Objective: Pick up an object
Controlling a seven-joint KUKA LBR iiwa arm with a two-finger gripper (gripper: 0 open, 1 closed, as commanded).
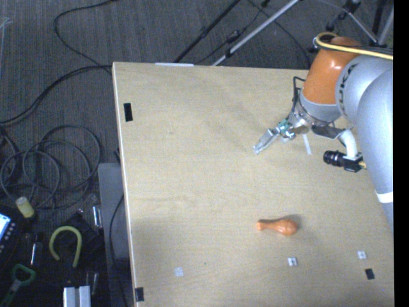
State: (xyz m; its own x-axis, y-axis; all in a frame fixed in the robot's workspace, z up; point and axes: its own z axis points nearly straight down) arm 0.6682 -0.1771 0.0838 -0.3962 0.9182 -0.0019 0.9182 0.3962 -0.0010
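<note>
A small orange gourd-shaped object [278, 226] lies on its side on the tan bench top [192, 171], towards the lower right. My gripper [282, 148] hangs at the end of the grey arm with the orange band [329, 75], well above and behind the object in the view. Its fingers are spread: one metal finger [263, 143] points left and a thin pale one [307, 147] points down. Nothing is between them. The gripper is open and apart from the orange object.
Small dark and pale markers [292, 261] dot the bench near its front edge, and a black mark [128, 112] sits at its left side. Cables, a tripod and tools lie on the floor [57, 171] to the left and behind.
</note>
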